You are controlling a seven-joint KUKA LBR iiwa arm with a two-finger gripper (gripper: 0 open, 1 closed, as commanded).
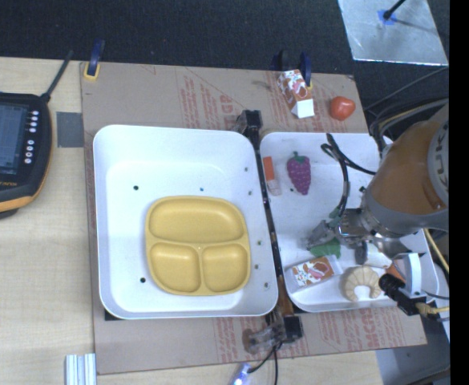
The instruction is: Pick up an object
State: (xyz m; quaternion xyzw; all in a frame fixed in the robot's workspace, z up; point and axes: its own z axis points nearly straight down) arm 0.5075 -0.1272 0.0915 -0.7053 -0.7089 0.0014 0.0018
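Croissant (362,282) shares right bin (318,299); left bin (114,215) holds yellow tray (197,244).

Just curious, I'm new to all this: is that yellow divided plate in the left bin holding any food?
Empty. The yellow divided plate lies flat in the left bin, and all three of its compartments show bare yellow surface.

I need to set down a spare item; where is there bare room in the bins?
Left bin: bare floor above the yellow tray. Right bin: only a small patch beside the grapes; its near end is crowded by packet, croissant and end effector.
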